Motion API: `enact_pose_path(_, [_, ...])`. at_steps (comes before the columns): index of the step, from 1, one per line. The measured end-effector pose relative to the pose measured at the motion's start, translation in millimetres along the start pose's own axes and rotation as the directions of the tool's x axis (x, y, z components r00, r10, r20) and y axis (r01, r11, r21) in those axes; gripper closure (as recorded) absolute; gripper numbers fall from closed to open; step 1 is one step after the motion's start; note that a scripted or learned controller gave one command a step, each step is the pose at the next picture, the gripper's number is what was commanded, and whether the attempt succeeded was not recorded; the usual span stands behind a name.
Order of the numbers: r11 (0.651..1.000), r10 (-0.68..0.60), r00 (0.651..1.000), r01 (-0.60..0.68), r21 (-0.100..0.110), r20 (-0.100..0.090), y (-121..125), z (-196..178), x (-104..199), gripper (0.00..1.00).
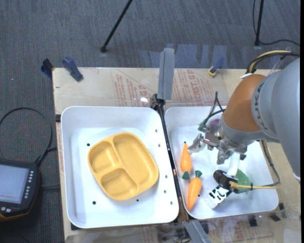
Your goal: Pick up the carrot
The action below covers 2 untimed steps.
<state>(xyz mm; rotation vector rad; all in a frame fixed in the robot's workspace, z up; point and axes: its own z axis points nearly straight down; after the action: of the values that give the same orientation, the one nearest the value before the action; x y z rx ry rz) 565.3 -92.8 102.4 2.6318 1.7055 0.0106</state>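
Observation:
Two orange carrots with green tops lie on the left side of the right bin (pixel 253 204). One carrot (pixel 185 158) lies near the bin's left wall, and the other carrot (pixel 193 192) lies just below it, toward the front. My gripper (pixel 212 145) hangs over the middle of the right bin, a little right of the upper carrot and above it. No carrot is seen in the gripper. The wrist and its orange band (pixel 243 105) hide the bin floor behind the gripper.
A green item (pixel 243 177) lies partly hidden at the right of the right bin. The left bin (pixel 73 135) holds a yellow divided plate (pixel 122 165). A grey post (pixel 166 75) stands behind the wall between the bins.

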Motion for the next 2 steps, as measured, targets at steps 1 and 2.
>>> enact_pose_path(1, [0.977,0.214,0.977,-0.214,0.017,0.007,-52.3,16.6,-12.0,0.0])
enact_pose_path(2, [0.925,-0.379,0.926,0.379,0.016,-0.003,-87.0,15.9,-29.3,0.0])
